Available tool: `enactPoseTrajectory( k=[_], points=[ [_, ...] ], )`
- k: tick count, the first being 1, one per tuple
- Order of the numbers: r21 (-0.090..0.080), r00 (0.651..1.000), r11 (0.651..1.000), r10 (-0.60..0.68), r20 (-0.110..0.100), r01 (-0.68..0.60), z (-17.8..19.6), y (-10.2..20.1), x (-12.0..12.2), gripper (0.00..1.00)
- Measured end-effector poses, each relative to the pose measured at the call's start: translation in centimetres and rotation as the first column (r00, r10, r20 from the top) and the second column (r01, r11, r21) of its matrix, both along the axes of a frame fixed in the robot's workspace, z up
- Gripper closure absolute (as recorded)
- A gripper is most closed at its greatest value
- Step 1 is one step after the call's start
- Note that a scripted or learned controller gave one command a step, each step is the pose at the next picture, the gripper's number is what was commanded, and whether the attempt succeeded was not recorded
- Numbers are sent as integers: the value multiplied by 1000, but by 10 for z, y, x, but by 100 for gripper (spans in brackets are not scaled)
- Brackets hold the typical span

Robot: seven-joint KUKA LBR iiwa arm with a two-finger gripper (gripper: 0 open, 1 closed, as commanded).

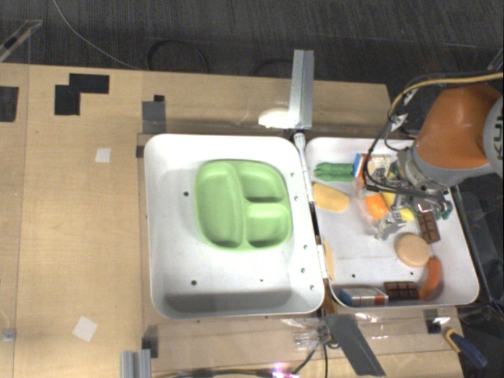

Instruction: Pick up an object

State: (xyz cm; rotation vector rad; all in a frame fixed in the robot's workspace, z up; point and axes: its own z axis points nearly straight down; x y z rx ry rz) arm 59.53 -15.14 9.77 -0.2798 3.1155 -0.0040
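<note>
While your gripper, its state unclear, hangs over the right bin, the orange piece beside it looks light, smooth, slippery; grip across its middle.

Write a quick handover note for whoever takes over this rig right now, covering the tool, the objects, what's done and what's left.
Tool: low in the right bin, over the toy food; grip state unclear from above.
Objects in the right bin: green piece, yellow piece, orange piece, tan round, chocolate bar, sausage.
Left bin: green divided plate.
Done: nothing visibly picked up.
Left: grasp and lift one object.
</note>
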Motion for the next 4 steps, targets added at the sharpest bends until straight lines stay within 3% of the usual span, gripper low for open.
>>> enactPoseTrajectory(
  k=[1,2,3,4],
  points=[
    [1,997,997,-72,-1,72,-8,15,4,0],
    [0,998,998,-67,17,67,7,16,9,100],
    [0,998,998,-66,16,66,6,17,9,0],
    [0,1000,1000,12,-1,-12,-9,24,36,0]
  ],
)
